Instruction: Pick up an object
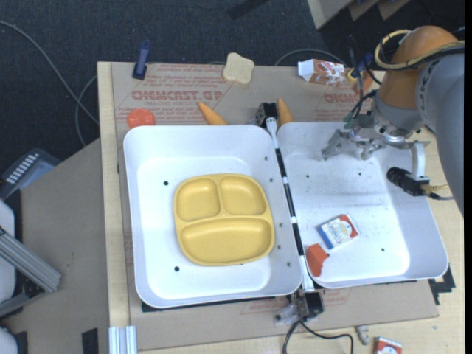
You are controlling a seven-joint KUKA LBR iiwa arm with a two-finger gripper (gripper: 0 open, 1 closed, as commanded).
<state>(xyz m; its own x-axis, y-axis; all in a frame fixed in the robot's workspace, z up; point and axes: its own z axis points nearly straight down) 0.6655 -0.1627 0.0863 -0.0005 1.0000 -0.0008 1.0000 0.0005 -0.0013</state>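
In the right bin (413, 260) lie a small white packet with a blue and red label (338, 231) and, at the front left corner, an orange-red piece (316, 259). My gripper (347, 150) hangs over the back of this bin, well behind the packet. Its two fingers stand apart, open, and nothing is between them. The left bin (147, 198) holds a yellow divided plate (223, 219).
Behind the bins on the cardboard lie a bread-shaped piece (238, 68), an orange carrot (212, 114), an orange disc (140, 116), a blue item (141, 59), a second orange piece (284, 110) and a crumpled wrapper (322, 70). The arm comes in over the right bin's back right.
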